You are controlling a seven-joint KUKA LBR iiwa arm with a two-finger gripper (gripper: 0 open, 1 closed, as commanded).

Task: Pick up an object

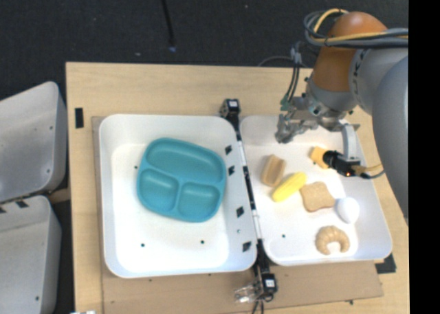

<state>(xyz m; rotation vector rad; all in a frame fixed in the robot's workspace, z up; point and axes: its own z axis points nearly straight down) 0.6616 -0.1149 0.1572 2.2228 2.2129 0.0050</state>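
The tool (289,130) is hovering toward the bench's far edge, its opening impossible to tell. Below it, the tan bread-like plastic block (273,168) is lying mid-bench. It is probably light and stiff, best pinched across its narrow sides.

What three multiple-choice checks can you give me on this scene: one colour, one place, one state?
1. The plate in the left bin is: A red; B yellow; C teal.
2. The banana lies: A on the plate; B in the right bin; C on the bench.
3. The plate lies: A face up; B face down; C on edge.

Answers:
1. C: its whole surface is teal.
2. B: it rests on that bin's floor, beside the toast.
3. A: its three compartments show.
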